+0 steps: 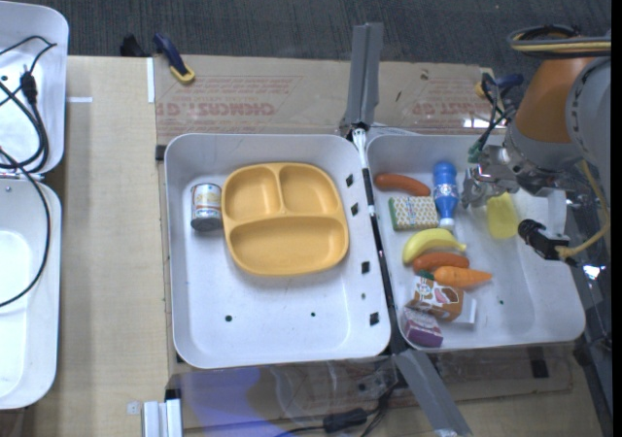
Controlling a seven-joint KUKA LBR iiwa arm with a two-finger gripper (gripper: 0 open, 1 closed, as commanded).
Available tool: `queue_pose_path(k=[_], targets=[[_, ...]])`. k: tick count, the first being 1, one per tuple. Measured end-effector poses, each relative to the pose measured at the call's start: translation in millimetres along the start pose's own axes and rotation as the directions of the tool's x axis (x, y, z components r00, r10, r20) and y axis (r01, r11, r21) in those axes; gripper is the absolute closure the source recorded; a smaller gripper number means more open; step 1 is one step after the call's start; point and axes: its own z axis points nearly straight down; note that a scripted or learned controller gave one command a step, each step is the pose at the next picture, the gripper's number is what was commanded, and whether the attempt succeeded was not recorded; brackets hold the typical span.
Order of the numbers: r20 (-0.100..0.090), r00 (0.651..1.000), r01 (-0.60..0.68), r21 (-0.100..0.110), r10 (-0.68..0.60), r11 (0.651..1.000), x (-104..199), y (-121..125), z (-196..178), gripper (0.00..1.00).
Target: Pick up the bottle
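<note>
We log the blue bottle (444, 190) lying near the right bin's (544, 314) far edge, gripper (474, 187) just beside it, finger state untellable; approach step, next needing a descent astride it.
</note>
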Motion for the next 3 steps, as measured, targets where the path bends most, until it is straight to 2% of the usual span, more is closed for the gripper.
queue_pose_path(k=[2,3], targets=[[0.002,1.000,0.002,-0.001,-0.002,1.000,-1.6,0.5,-18.7,1.00],[0.002,0.991,-0.136,-0.005,0.136,0.991,41.2,6.6,-2.1,1.00]])
